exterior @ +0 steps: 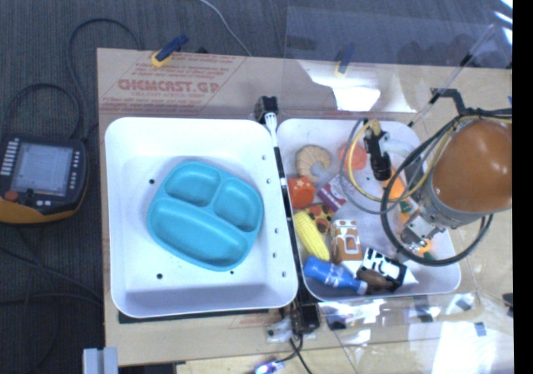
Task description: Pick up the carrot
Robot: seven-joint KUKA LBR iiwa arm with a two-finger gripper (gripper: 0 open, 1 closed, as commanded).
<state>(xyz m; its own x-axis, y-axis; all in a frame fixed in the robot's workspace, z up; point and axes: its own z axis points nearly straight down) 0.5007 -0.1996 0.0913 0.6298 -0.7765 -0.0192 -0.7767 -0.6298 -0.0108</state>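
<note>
I am reaching my arm (466, 172) into the right bin (433, 281) on the desk (166, 89).
The carrot (396, 189) is lying just beside my wrist among toy foods: corn (310, 232), a tomato (301, 191). A blue sectioned plate (206, 212) is sitting in the left bin (133, 156). I cannot tell my gripper's state.

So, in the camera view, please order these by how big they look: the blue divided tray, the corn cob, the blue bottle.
1. blue divided tray, clearly the largest.
2-3. corn cob and blue bottle look alike in size; I would not rank them.
</note>
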